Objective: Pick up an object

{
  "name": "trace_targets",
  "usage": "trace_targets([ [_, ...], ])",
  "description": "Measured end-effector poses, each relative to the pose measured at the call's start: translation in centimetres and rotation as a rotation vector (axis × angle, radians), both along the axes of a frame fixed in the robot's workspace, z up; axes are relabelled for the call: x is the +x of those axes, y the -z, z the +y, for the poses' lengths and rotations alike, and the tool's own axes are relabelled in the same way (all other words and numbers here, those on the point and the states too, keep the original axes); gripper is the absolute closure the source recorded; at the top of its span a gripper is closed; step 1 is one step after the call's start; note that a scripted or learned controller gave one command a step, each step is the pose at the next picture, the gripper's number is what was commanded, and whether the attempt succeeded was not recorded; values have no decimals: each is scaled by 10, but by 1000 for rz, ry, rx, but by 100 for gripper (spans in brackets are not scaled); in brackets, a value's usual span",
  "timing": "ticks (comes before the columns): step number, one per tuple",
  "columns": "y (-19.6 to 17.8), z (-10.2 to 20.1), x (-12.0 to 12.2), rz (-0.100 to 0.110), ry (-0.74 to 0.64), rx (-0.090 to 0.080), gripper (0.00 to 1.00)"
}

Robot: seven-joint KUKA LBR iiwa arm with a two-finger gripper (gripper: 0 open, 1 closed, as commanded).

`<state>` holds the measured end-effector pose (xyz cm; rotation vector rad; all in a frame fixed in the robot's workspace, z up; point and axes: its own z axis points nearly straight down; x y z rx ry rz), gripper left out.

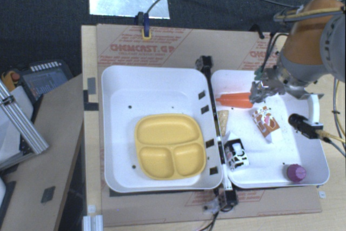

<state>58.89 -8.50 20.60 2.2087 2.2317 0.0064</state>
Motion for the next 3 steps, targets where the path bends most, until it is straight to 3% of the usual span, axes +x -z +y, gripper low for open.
trace_targets([
  [1, 6, 56, 10, 2, 1, -1, 100],
  [3, -21, 163, 26, 1, 0, 1, 100],
])
